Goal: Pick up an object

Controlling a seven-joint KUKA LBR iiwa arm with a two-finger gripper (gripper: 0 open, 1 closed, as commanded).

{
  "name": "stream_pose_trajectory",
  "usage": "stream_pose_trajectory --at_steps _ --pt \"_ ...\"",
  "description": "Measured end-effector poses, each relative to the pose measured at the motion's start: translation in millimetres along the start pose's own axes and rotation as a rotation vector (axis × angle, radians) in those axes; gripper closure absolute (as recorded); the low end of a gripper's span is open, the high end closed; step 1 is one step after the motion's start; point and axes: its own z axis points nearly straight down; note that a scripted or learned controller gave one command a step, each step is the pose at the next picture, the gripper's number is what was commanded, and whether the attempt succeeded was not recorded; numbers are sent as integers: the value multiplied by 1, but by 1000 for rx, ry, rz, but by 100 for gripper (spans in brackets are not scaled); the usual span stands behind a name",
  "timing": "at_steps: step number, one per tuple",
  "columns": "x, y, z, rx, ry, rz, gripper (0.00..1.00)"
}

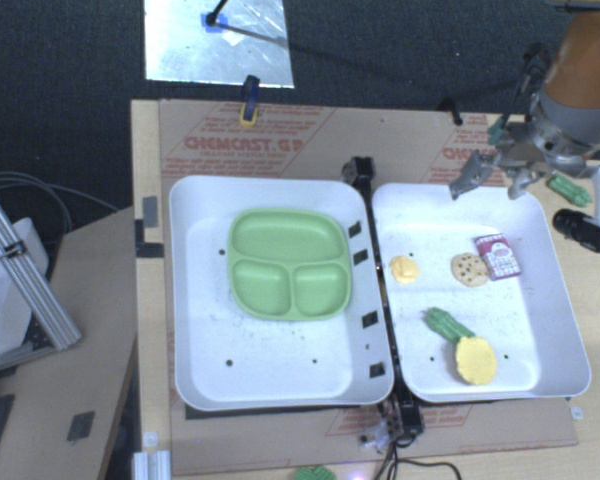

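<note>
From my seat I see the worktop carrying 2 white bins; the left bin holds a green divided plate. The right bin holds 4 candidates: a yellow corn cob with green husk, a small red packet, a cookie touching it, and a small yellow piece. The hand hovers over the right bin's far edge, fingers apart with nothing between them. I judge picking not yet begun; everything lies loose. The arm is cut off at the frame edge.
</note>
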Motion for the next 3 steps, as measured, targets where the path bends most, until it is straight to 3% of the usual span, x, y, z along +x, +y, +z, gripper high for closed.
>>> stream_pose_trajectory --at_steps 1,2,3 --pt "-22 -72 48 8 1 6 0" --pt "-17 -143 146 13 4 5 0" --pt "-18 -139 195 3 1 3 0"
